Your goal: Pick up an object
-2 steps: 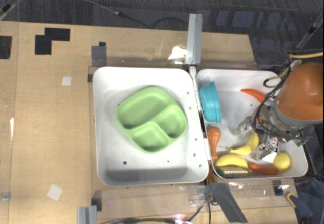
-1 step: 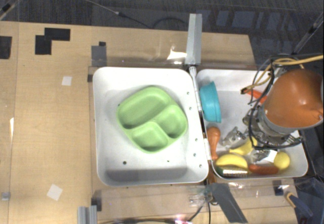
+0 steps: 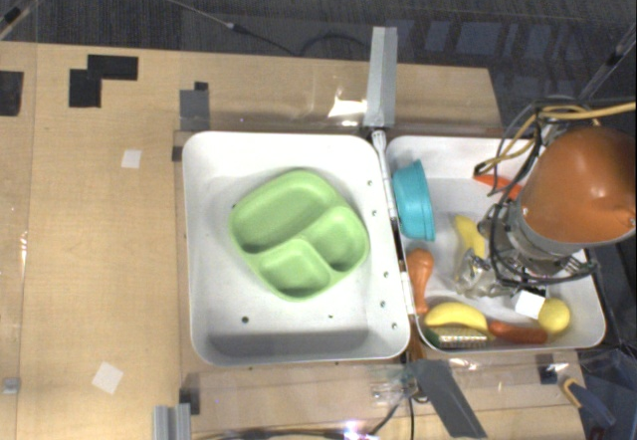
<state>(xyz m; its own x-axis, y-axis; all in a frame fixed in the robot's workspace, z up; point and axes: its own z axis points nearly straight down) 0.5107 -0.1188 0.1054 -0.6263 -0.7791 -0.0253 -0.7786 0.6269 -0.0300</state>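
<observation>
Camera view. Item: grey arm with orange band, its two-finger gripper lowered into the right-hand shallow white bin.

Finger state: cannot be told; the wrist and cables cover them.

Risks, as judged: the bin is crowded, so a descent could pinch two pieces at once, or nudge one aside and close on nothing. Rounded plastic may slip out.

Candidates relative to the gripper:
- small yellow plastic piece, just above, near touching
- yellow banana-shaped toy, just below
- orange carrot-shaped toy, to its left
- blue plastic cup, further up-left

Left-hand bin: green divided plastic plate, well apart.
</observation>
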